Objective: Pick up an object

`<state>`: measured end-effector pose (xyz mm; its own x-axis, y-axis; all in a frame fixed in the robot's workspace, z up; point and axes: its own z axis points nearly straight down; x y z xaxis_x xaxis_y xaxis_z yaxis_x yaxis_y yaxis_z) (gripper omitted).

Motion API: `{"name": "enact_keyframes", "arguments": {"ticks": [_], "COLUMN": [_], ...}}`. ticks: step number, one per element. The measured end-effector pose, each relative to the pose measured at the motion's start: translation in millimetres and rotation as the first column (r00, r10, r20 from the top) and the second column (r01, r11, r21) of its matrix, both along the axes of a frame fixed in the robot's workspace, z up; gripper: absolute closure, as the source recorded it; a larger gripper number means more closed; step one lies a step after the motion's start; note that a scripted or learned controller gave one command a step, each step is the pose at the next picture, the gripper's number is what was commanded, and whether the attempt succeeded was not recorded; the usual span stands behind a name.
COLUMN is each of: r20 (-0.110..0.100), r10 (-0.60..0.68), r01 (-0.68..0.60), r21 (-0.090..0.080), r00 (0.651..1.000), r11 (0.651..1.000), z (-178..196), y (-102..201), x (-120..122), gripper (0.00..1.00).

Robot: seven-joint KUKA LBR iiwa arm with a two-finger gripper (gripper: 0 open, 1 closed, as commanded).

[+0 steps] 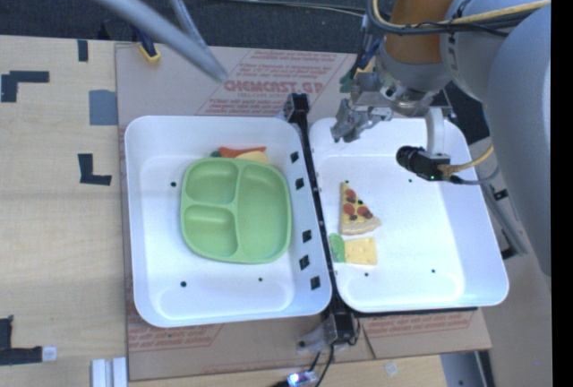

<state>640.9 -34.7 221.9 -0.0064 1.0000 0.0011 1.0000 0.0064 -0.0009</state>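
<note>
Gripper (347,127) above right bin's (466,282) far edge, finger state impossible to tell; pizza slice (356,209) lying below, apart.

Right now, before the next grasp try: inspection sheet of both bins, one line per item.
Surface: two white bins side by side, left bin and right bin, on a cardboard sheet over a wooden bench.
Job's things: pizza slice toy and yellow cheese-like piece with a green bit beside it, in the right bin near the divider.
Clutter: green divided plate in the left bin; orange and yellow pieces peeking out behind it.
Grippers: gripper above the right bin's far left corner, nothing seen in it.
Cables: yellow and black cables by the wrist.
Surroundings: black tape marks on the bench.
</note>
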Motion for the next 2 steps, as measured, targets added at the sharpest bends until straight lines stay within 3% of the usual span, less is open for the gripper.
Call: {"name": "enact_keyframes", "arguments": {"ticks": [2], "r20": [-0.002], "r10": [0.000], "r01": [0.000], "r21": [-0.001], "r00": [1.000], "r11": [1.000], "z": [-11], "y": [117], "x": [-11], "gripper": [1.00]}}
